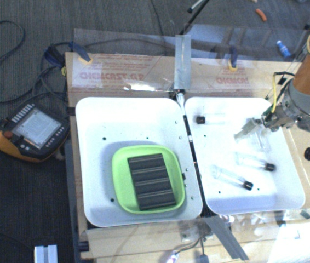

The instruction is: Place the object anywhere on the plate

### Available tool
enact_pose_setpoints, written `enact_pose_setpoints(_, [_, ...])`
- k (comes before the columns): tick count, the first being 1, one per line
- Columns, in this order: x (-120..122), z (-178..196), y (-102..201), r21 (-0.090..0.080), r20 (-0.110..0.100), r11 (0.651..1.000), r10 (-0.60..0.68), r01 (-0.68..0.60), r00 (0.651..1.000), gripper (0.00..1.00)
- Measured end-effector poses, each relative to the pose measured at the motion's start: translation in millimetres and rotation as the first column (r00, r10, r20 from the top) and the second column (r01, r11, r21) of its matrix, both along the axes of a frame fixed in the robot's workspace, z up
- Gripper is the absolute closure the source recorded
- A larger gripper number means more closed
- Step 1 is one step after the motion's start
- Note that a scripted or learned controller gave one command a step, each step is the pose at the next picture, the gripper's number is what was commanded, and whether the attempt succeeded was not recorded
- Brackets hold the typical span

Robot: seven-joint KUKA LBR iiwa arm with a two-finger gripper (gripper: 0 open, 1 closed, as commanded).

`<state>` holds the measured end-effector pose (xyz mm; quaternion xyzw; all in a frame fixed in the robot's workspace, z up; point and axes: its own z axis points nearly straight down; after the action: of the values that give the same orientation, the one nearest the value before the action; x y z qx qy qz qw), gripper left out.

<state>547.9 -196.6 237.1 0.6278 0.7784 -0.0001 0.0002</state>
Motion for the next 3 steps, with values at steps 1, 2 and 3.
enact_pose_setpoints(1, [3.2,26.8,53.5,0.0,0.0,0.998,-0.055,0.055,0.998,0.0])
enact_pose_setpoints(2, [-18.0,40.2,73.4,0.0,-0.002,0.993,-0.119,0.119,0.993,0.0])
enact_pose_setpoints(3, [-26.9,23.8,0.2,-0.003,-0.002,0.986,-0.169,0.169,0.986,0.0])
